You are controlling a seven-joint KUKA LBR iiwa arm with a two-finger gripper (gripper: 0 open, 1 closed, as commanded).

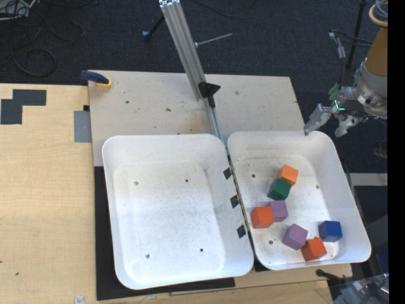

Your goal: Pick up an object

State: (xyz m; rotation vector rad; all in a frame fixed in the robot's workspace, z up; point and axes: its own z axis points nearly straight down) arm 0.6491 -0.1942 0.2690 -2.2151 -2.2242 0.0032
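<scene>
White left bin sits beside the right bin with its seven cubes: orange cube touching green cube. Gripper hovers off its upper-right corner, fingers apart, carrying nothing. No readable writing.

The arm is cut off by the right edge, and the gripper's fingers look too small to read.

I see two bins side by side on the bench, touching in the middle. All seven blocks sit in the right bin, close together in its near half. The gripper hangs just behind that bin's far right corner.
</scene>
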